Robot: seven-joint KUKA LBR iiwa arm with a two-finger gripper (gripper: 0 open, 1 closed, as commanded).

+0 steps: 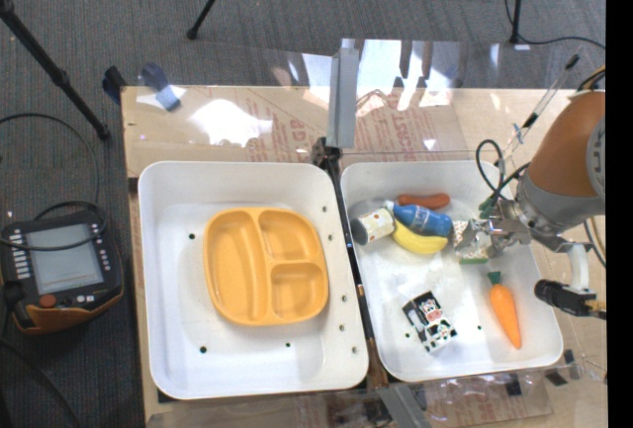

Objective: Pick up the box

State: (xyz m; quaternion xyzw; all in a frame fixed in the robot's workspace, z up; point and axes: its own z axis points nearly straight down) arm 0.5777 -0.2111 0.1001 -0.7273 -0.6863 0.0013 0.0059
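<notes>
The box (430, 321) is a small black-and-white carton lying tilted on the floor of the right bin (381, 342), near its front. My gripper (487, 236) hangs low at the right side of that bin, well behind and to the right of the box. It sits right over a small crumpled pale object (471, 245). The view does not show whether that object is between its tips.
An orange carrot (505, 314) lies right of the box. A banana (419, 240), blue bottle (423, 217), red sausage (424, 202) and small can (374, 225) crowd the bin's back. The left bin (173, 317) holds a yellow divided plate (265, 264).
</notes>
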